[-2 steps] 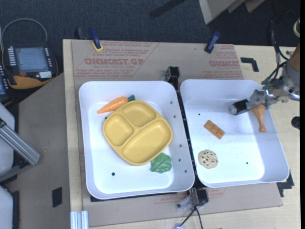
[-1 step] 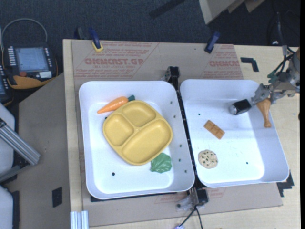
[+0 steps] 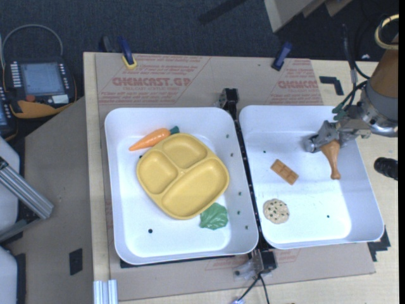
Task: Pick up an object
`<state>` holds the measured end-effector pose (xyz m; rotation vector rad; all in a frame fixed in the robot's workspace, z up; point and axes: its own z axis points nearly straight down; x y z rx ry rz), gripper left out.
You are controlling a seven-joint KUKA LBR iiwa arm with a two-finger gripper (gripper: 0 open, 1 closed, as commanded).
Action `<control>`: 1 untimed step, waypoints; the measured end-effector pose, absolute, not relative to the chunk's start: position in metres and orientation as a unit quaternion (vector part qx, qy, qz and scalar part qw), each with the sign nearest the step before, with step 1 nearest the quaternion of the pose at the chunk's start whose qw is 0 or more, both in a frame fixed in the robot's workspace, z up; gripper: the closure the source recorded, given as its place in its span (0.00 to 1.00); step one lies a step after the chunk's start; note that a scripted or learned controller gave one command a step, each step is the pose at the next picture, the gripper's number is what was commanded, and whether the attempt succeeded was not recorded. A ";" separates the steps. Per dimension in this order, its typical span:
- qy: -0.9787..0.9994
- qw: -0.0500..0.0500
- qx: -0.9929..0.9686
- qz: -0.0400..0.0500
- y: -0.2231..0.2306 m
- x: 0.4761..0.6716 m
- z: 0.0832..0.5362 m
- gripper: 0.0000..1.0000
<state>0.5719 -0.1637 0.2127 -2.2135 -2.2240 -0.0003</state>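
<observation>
Two bins (image 3: pixel 120 170) sit side by side; we take the yellow divided plate (image 3: pixel 182 182) as landmark. Just upper left of it lies a carrot (image 3: pixel 149 139), at its lower right a green leaf (image 3: pixel 214 216). Right of the plate we find a cookie (image 3: pixel 276 211) and a brown wafer (image 3: pixel 284 171). Far right, the gripper (image 3: pixel 324 142) sits over a drumstick (image 3: pixel 331 159), touching its thick end. We cannot tell the gripper's state. We advise confirming both sides seat before lifting.

Grey KUKA arm, pretty plain looking

The rounded grey robot arm (image 3: pixel 383 109) has a dull orange band up top, a black cable alongside, and a small grey metal two-finger gripper (image 3: pixel 318 142).
</observation>
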 end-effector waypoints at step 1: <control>-0.709 0.002 -0.705 0.000 -0.101 0.560 0.217 1.00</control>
